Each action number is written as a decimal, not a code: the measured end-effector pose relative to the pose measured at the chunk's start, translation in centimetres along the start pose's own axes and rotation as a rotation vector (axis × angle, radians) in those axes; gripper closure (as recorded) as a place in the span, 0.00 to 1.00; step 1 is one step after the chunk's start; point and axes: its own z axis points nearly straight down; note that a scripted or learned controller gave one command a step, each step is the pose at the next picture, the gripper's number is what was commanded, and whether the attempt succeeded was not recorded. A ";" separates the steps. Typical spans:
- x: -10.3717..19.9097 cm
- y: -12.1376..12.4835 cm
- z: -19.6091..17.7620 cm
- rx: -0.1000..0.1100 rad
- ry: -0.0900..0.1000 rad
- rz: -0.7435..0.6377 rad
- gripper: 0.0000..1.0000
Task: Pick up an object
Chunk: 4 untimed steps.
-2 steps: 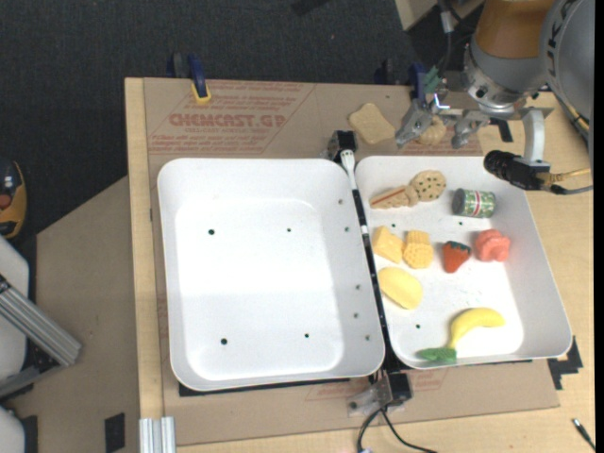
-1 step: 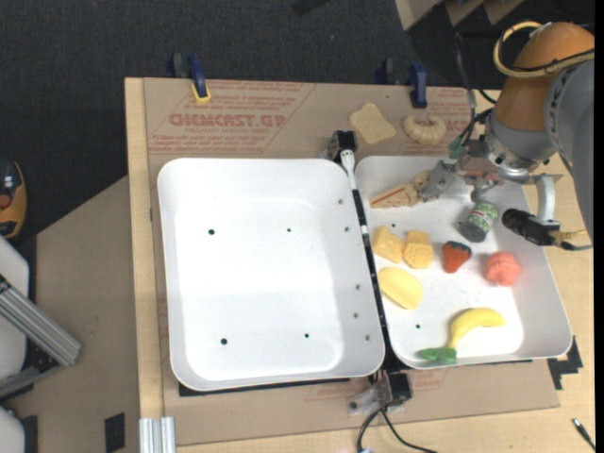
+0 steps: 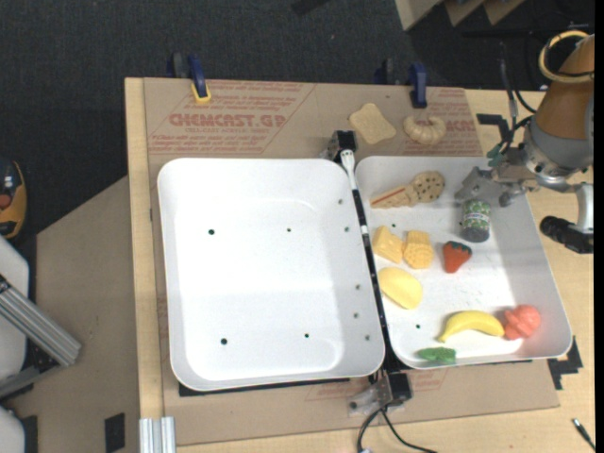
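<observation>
While the gripper [image 3: 478, 194] hangs over the right bin [image 3: 547, 281], a dark can [image 3: 476, 220] stands directly beneath it, upright; from here I cannot tell its opening or whether it grips.

Two bins sit side by side on the bench [image 3: 236, 125]: the left bin [image 3: 189, 196] and the right bin [image 3: 552, 295], touching along their inner edges. In the right bin, the cookie [image 3: 427, 186] lies at the rear, with the can [image 3: 476, 219] to its right. Near the middle lie the cheese pieces [image 3: 402, 247], the strawberry [image 3: 456, 256] to their right, and the lemon [image 3: 402, 288] in front of them. The banana [image 3: 470, 325] lies toward the front. Behind the right bin, on the bench, lie the bread slice [image 3: 372, 124] and, to its right, the garlic bulb [image 3: 425, 127].
</observation>
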 end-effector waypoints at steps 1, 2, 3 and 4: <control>0.3 0.2 -1.2 -0.003 -0.003 -0.005 1.00; 0.3 0.3 -2.2 -0.006 -0.005 -0.006 1.00; 0.2 -3.9 -2.0 0.005 0.000 -0.001 1.00; 0.3 -5.9 -0.8 -0.003 -0.003 -0.005 1.00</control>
